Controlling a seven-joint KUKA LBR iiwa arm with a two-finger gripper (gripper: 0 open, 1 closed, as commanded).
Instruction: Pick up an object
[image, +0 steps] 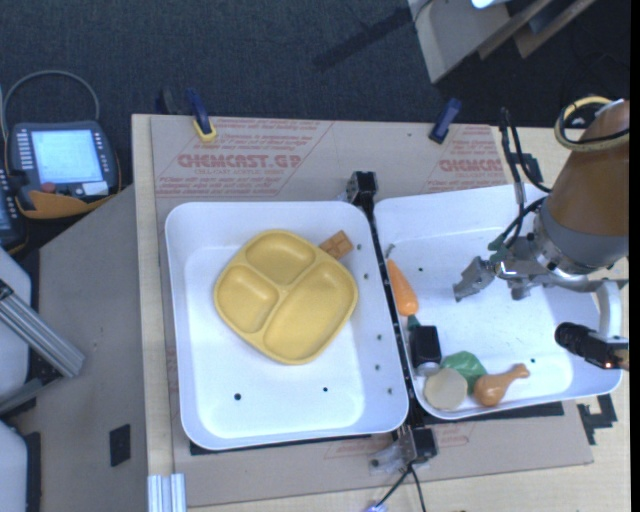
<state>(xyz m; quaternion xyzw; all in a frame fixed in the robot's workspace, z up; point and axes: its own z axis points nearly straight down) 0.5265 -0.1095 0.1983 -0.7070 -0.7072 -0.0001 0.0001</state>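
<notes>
My gripper (495, 281) hovers over the middle of the right bin (540, 215), fingers spread and nothing between them. Along that bin's left wall lies an orange carrot (402, 288), with a small black block (425, 345) just below it. In the front corner sit a cream round piece (446, 389), a green piece (466, 364) and a tan drumstick (500, 383). These lie left of and in front of the gripper, apart from it.
The left bin (200, 380) holds a yellow divided plate (286, 296) with a brown block (337, 244) peeking out behind it. A black divider clip (361, 185) sits between the bins. The grey and orange arm (592, 190) covers the right bin's right side.
</notes>
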